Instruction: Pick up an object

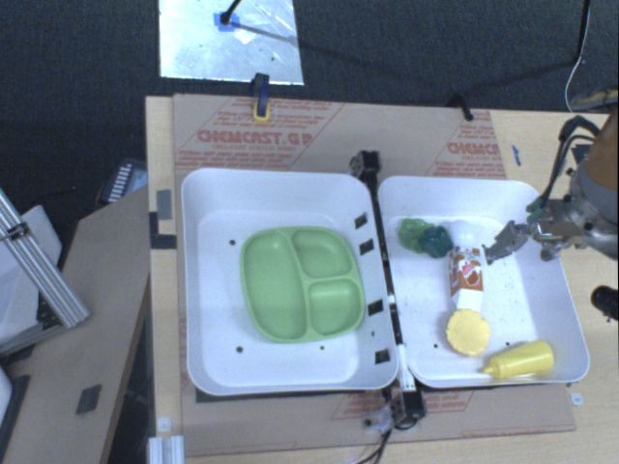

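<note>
Gripper [505, 241] nr right bin [556, 288] edge.

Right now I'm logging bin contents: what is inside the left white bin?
The left white bin holds one green three-compartment plastic tray, its compartments bare. Whatever lies beneath the tray is covered.

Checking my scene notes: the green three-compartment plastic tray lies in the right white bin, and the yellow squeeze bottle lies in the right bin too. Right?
Not quite. The camera view shows the green three-compartment plastic tray in the left white bin; the yellow squeeze bottle does lie in the right white bin.
</note>
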Controlling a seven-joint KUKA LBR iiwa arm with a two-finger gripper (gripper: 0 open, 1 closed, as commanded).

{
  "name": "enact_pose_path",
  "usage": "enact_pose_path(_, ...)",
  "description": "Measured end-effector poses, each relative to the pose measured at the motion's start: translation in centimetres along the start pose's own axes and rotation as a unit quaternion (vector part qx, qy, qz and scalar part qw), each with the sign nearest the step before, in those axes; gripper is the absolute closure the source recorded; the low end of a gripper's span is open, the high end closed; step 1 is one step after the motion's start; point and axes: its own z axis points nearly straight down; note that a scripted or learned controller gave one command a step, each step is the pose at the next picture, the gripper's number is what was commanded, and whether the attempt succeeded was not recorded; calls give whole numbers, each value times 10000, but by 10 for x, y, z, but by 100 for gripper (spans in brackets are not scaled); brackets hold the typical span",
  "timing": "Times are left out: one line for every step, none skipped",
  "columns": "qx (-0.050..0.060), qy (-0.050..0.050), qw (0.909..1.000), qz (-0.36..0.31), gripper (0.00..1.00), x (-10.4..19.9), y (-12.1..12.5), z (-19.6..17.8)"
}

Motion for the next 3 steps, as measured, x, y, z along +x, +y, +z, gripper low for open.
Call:
enact_pose_path(-48, -9, 10000, -13, 0, 0, 2, -5)
enact_pose_path(-31, -4, 10000, -6, 0, 4, 12, 50)
enact_pose_path(-30, -4, 10000, -2, 0, 7, 22, 105)
